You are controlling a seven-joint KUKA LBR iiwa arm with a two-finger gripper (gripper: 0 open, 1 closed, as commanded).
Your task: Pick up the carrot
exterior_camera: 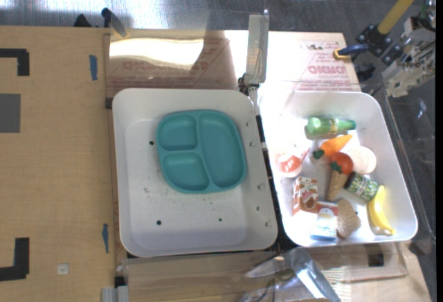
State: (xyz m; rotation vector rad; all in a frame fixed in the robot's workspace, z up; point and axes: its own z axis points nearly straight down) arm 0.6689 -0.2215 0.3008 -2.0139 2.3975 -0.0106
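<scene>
Camera view: seen from above, at a slant
My gripper (pixel 407 70): at the upper right of the view, outside the far right corner of the right bin (pixel 396 155), over the bench and not over the things
Gripper state: too small and blurred here, I cannot tell if it is released or clenched; nothing is seen in it
Carrot (pixel 336 143): in the right bin, down and to the left from my gripper, well apart from it; it lies flat, its green end toward the left
Green bottle (pixel 329 126): on its side, just beside the carrot, on the side nearer to my gripper
White round thing (pixel 364 159): just beside the carrot, below my gripper
Green can (pixel 362 187): farther from my gripper than the carrot
Banana (pixel 379 215): near the bin's front right corner, far below my gripper
Left bin (pixel 131 176): far to the left of my gripper; a teal divided plate (pixel 201 150) lies in it
</scene>
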